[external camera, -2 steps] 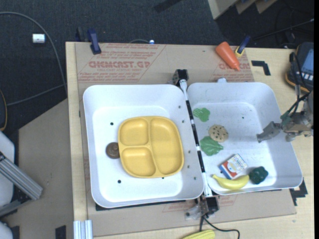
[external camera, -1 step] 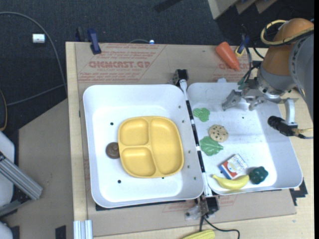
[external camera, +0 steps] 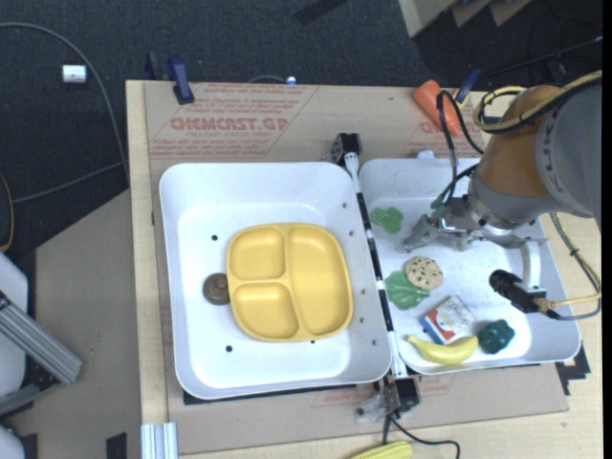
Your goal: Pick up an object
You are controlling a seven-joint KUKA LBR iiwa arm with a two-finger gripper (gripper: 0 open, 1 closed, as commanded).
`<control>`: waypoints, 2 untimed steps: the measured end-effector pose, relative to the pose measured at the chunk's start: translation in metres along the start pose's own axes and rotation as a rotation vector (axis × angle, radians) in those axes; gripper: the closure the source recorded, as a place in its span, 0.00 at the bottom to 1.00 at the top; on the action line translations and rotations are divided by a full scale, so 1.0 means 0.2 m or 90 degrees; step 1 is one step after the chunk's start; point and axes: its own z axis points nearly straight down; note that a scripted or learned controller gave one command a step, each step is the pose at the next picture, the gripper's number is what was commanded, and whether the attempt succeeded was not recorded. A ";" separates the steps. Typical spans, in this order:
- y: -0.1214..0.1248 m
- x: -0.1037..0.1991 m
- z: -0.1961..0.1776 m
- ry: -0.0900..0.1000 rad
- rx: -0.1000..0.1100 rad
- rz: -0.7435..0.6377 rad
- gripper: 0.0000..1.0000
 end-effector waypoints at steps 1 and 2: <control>-0.17 -0.01 0.00 0.000 0.003 0.001 0.00; -0.28 0.14 0.00 0.001 0.002 0.000 0.00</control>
